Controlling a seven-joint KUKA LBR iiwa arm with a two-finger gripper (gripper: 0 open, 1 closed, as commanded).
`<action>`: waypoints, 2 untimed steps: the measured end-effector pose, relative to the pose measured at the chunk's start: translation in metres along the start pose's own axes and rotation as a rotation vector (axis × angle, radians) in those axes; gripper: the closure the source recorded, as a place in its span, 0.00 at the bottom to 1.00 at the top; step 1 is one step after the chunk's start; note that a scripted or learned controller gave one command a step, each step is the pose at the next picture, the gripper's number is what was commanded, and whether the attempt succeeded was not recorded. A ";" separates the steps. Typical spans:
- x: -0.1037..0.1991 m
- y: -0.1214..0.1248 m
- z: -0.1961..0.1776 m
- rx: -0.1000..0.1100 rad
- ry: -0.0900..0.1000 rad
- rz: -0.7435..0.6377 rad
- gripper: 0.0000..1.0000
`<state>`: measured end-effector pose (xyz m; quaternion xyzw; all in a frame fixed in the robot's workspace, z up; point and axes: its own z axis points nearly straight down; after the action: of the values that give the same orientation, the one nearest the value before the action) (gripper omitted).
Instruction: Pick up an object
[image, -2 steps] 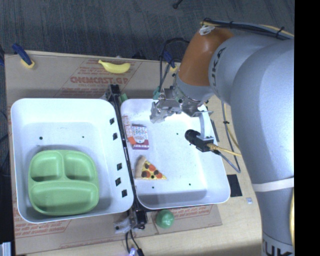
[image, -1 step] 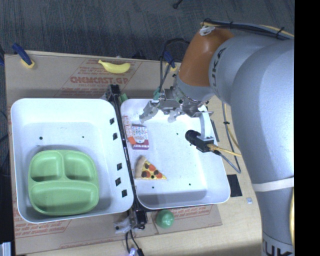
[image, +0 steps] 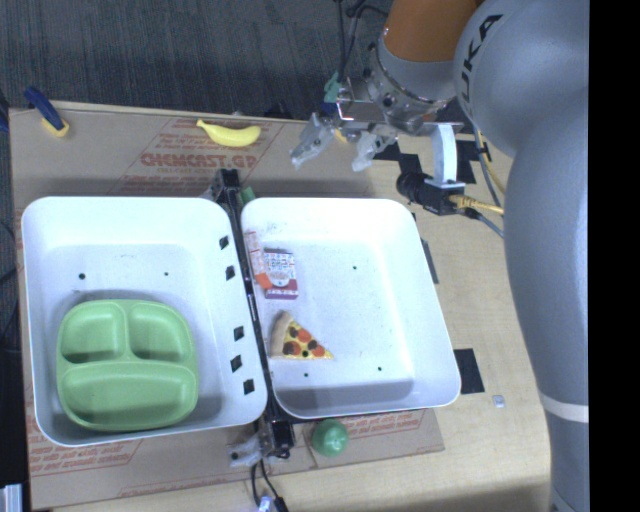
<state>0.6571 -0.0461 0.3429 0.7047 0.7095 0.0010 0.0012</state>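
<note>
Gripper (image: 338, 148) hovers above the bench beyond the right bin's (image: 430, 300) far edge, fingers spread apart, holding nothing; arm cut off at the top; pizza slice (image: 298, 342) and small packet (image: 279, 271) lie in that bin; green tray (image: 126, 362) fills the left bin's (image: 40, 240) near half.

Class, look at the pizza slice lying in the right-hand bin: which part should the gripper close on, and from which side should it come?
Probably straight down from above, closing across the narrow tip end of the pizza slice. It lies flat on the floor of the right bin, its pointed end close to the dividing wall, so a sideways approach looks blocked. The gripper hangs open beyond the bin's far edge.
</note>
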 end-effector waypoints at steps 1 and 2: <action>-0.047 -0.003 0.170 0.012 0.000 0.002 0.00; -0.062 -0.075 0.248 0.001 0.001 0.002 0.00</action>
<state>0.5830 -0.1086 0.0951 0.7055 0.7087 0.0009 0.0008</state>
